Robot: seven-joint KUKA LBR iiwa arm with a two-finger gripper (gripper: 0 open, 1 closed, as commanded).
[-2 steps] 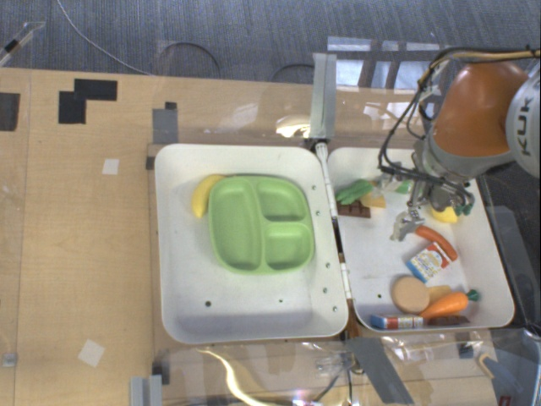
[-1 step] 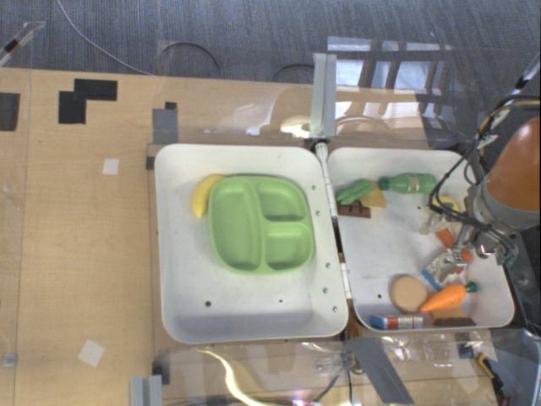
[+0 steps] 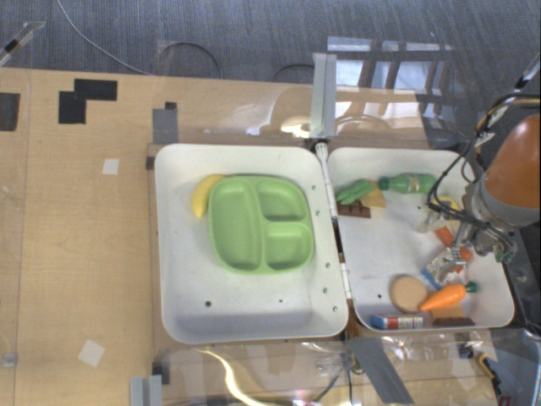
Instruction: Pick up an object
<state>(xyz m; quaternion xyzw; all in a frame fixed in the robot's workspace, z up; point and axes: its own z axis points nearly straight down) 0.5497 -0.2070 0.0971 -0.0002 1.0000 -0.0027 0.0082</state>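
A: Right, the arm is low over the right bin, and the jaws hang near its front right corner.

B: Open or closed?

A: Honestly, I cannot tell; wires and metal blur together down there. Nothing is visibly clamped between them.

B: So what's the likely target?

A: My guess is the carrot. It lies just in front of the jaws, towards the bin's near wall, with its long axis running left to right and its green top pointing right.

B: Anything crowding it?

A: Plenty. A tan disc sits just left of its tip, and a marker lies along the front wall below it.

B: And further off?

A: A green bottle at the back. The left bin holds a green tray and a banana, well apart from the arm.

B: So a short drop forward, then.

A: I'd say so, closing across the carrot's narrow width.
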